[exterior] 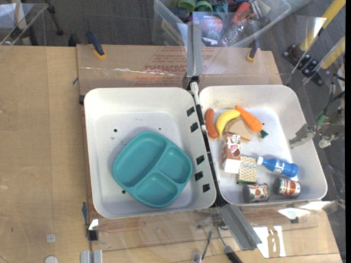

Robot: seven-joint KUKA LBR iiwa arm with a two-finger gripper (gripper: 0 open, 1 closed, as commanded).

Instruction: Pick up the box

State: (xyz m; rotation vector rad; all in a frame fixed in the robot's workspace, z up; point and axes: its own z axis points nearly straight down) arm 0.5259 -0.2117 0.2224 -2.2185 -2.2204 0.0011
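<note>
Box, upright carton, centre of right bin, beside banana, carrot, bottle; gripper at right edge, jaw state indiscernible.

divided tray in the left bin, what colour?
Teal, plain with no pattern. The divided tray shows clearly in the camera view, lying in the left bin.

Box: small carton, white w/ red & brown print, lying flat in the right bin, near its left-centre. Long axis runs roughly top-to-bottom in the view, slightly tilted. Lower end sits just beside a 2nd, yellowish patterned box, to its lower right.
</note>
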